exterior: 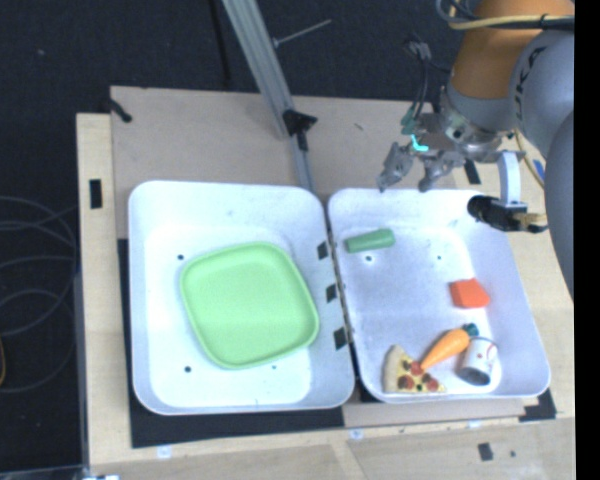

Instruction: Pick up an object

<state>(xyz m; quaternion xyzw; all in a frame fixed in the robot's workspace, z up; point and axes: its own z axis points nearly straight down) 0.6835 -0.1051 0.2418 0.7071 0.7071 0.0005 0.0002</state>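
In the upper right of the frame, the grey arm with its orange band (500,8) reaches in, and its jaws (410,173) hang above the far edge of the right bin (510,268). The two dark fingers (393,168) stand apart with nothing between them, so the jaws are released and bare.

The right bin carries several things. Near its upper left lies a green cylinder-shaped block (369,240), lying on its side. Toward the right middle sits a small orange block (468,293). In the lower part a toy carrot (446,348) lies at a slant, its green tip pointing to the upper right; just beside it on the left is a toy pizza slice (405,371), and on its right a small silver and white thing (477,361), perhaps a cup on its side, though the view is too poor to be sure. All of them lie well apart from the jaws.

The left bin (160,228) holds a square light green plate (248,303), flat and near the middle. Both bins rest side by side on the tabletop (180,128). A grey metal bar (260,48) runs at a slant from the top of the frame down to the gap between the bins.
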